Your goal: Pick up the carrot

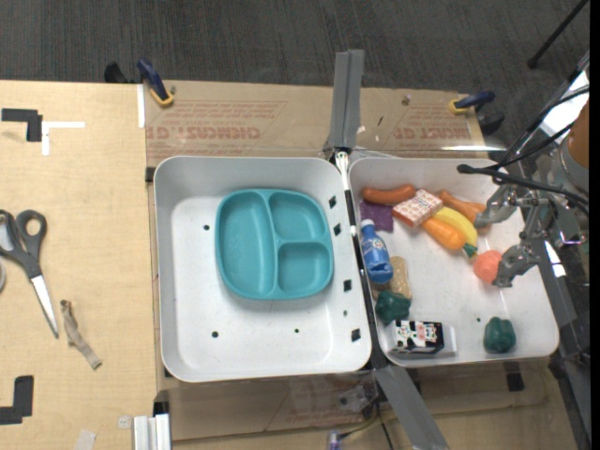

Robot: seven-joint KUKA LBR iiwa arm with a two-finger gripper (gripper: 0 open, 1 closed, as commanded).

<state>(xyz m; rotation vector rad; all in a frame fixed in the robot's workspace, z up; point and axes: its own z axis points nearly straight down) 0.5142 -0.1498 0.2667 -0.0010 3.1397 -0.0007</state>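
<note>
Gripper (506,242) sat over the right bin's (441,293) right side, fingers spread wide, nothing between them. One fingertip ended just beside a pink-orange ball (487,266), contact unclear from this angle. Carrot (443,233) lay in the upper part of the right bin, touching a banana (457,222), with a sausage (388,194) and a small pink box (416,208) to its left. Also in that bin: blue bottle (376,253) by the left wall, two green pieces (500,335), a black-and-white carton (418,337) at the front. Left bin (187,279) held a teal divided plate (276,243). Bins sat on brown cardboard (234,127) clamped at the back; pale wood bench (75,251) to the left carried scissors (28,256). Dark carpet (234,17) behind.
</note>
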